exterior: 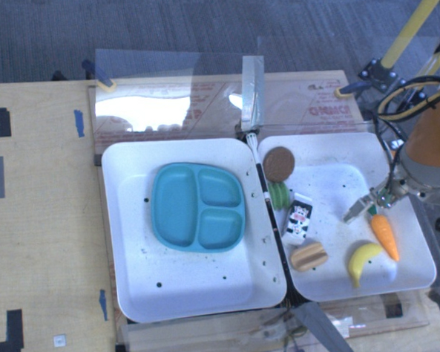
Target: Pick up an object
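The toy banana point(365, 260) and carrot point(385, 235) are lying untouched in the right bin point(338, 276), while the gripper point(372, 202) is hovering open over the carrot's top, gripping nothing.

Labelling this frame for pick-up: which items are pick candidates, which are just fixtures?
Pick candidates, right bin:
carrot
banana
brown disc
green piece
cow-print carton
bread-like piece
The gripper is beside the carrot.

Lying about:
blue divided tray, left bin
both white bins
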Controlling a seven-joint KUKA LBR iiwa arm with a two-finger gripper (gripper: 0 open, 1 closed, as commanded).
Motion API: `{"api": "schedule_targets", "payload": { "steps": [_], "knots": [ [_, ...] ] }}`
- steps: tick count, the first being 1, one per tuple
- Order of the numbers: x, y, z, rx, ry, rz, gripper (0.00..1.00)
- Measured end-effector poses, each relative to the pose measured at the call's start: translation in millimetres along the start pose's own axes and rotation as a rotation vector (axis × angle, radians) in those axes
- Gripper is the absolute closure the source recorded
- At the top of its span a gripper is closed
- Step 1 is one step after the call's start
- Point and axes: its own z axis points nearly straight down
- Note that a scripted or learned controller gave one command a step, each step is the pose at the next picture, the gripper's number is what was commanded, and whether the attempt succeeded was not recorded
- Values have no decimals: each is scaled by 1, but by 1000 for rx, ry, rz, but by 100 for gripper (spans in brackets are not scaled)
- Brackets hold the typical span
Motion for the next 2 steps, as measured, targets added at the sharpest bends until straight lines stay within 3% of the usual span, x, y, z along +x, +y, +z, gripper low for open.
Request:
{"api": "schedule_targets", "payload": {
  "steps": [1,2],
  "knots": [
    [0,-6,-1,11,4,-77,0],
    [5,-16,0,5,1,-87,0]
  ]
}}
